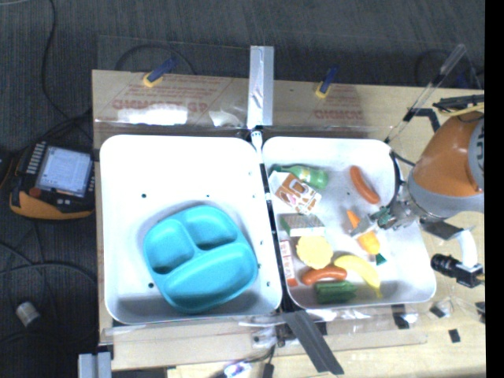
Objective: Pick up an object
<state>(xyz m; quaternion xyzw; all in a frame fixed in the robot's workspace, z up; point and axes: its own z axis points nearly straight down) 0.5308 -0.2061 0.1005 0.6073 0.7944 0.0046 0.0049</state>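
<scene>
The right bin [409,286] holds several toy foods. A red sausage [363,183] lies at the back, with a green bottle [311,176] and an orange-and-white carton [298,194] to its left. A yellow disc [315,250], a second red sausage [324,274], a banana [359,270] and a green cucumber [336,291] lie toward the front. My gripper [383,216] hangs low over the bin's right side, just above a small orange piece [368,242] and right of a small carrot [352,220]. I see nothing held in it.
A blue divided plate [201,254] sits in the left bin [126,172]. The arm's orange band [449,160] and grey wrist stand over the right bin's right wall. A handheld device [59,176] and cables lie on the floor at the left.
</scene>
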